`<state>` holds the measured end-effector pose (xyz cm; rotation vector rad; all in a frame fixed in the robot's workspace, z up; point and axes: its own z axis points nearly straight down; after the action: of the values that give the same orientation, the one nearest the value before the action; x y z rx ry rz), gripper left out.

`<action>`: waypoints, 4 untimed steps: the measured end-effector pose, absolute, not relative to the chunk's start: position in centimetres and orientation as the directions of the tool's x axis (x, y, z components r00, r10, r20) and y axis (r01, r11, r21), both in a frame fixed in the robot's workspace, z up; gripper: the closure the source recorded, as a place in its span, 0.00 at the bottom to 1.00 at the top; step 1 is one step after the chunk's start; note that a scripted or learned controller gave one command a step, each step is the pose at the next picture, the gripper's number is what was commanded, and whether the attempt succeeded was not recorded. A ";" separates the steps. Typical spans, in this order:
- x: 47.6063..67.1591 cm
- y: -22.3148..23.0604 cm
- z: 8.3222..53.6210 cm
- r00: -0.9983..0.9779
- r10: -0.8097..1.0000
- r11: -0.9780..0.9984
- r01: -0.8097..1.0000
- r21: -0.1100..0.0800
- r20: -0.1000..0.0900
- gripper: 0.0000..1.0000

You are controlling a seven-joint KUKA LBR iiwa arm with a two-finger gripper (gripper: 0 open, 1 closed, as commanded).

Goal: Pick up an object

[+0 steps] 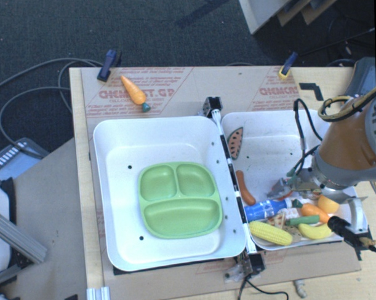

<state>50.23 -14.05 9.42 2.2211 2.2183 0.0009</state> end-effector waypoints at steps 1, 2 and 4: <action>50.3 -14.0 10.4 0.001 1.000 -0.001 1.000 0.004 -0.002 1.00; 50.2 -14.0 10.4 0.001 1.000 -0.001 1.000 0.003 -0.002 0.00; 54.7 -11.3 9.5 0.001 1.000 -0.001 1.000 0.005 -0.001 1.00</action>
<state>54.69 -11.32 9.52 2.2191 2.2179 0.0040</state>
